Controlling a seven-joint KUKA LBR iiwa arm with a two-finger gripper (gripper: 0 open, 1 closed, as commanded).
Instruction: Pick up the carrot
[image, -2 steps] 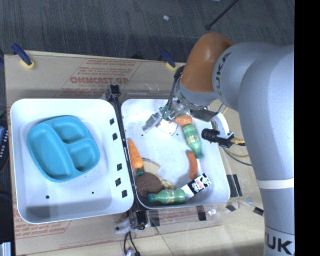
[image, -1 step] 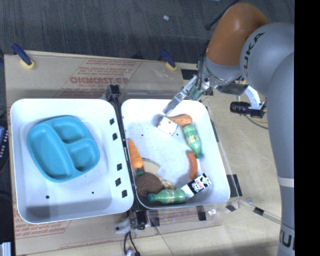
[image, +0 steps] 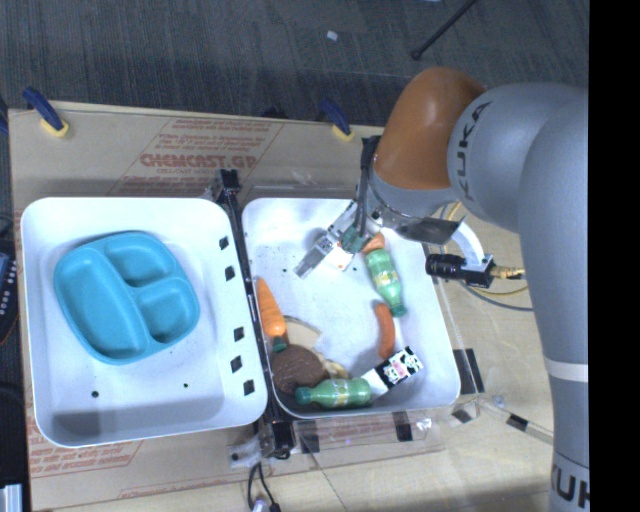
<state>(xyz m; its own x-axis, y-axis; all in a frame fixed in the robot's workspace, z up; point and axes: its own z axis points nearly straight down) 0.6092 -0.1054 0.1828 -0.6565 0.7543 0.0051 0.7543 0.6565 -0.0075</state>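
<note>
The gripper (image: 330, 248) hangs over the upper middle of the right bin (image: 440, 340). From this slanted angle I cannot tell whether it is set wide or narrow, and nothing can be seen held in it.

The carrot (image: 270, 312) lies to the gripper's left and further toward the view's lower edge, well apart from it, with bare bin floor between the two. It rests just beside the bin's left wall. Its long axis runs nearly parallel to that wall, with the pointed tip nearer the gripper and the dark leafy end further off, touching or almost touching a brown lump (image: 297, 368).

The coming move probably turns on that lie. The gripper would have to travel left and down the view and close across the carrot's short width. The wall leaves little room on the far side.

A second orange piece (image: 385, 330) lies on the gripper's other side, lower right of it, curved and slimmer; it may be a pepper or another carrot, the view being too coarse to say. A green bottle (image: 385, 280) sits just right of the gripper, close enough to be nudged.
</note>
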